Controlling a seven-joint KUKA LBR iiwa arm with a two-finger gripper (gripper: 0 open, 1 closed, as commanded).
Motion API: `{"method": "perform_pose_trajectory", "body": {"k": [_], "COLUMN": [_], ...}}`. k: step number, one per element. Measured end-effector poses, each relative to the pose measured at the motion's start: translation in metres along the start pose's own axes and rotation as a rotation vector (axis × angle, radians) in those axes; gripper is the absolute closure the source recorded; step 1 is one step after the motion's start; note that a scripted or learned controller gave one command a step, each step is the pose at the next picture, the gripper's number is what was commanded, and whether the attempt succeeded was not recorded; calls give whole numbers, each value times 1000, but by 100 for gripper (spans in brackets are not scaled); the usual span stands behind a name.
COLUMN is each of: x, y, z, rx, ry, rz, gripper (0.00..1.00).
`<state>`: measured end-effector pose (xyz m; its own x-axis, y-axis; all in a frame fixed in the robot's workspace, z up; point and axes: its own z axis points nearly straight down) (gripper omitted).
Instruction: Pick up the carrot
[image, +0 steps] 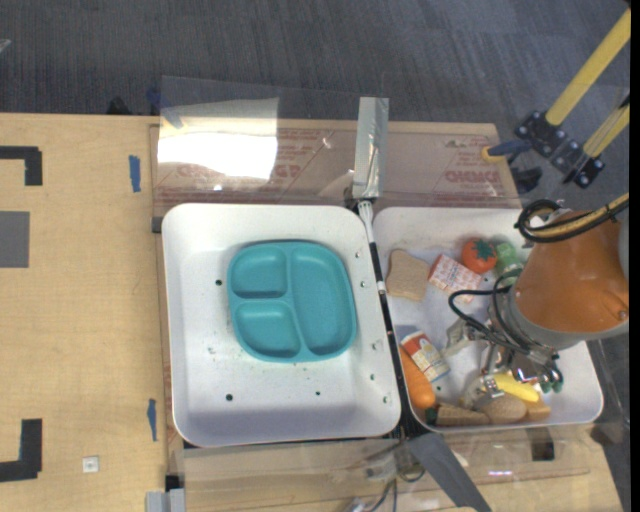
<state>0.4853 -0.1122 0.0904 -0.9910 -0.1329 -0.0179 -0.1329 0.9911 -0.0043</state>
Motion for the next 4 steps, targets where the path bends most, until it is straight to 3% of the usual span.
{"method": "perform_pose_trajectory", "body": {"k": [1,2,3,4], "x": [-6,-3,-10,7], "y": [12,-70,-42,-47], "z": [0,1,0,1], "rx": [3,-8,0,-5], "ry": [-3,-3,-1,1], "rz": [-284,-616,-1114,-782], "gripper": [0,0,0,0]}}
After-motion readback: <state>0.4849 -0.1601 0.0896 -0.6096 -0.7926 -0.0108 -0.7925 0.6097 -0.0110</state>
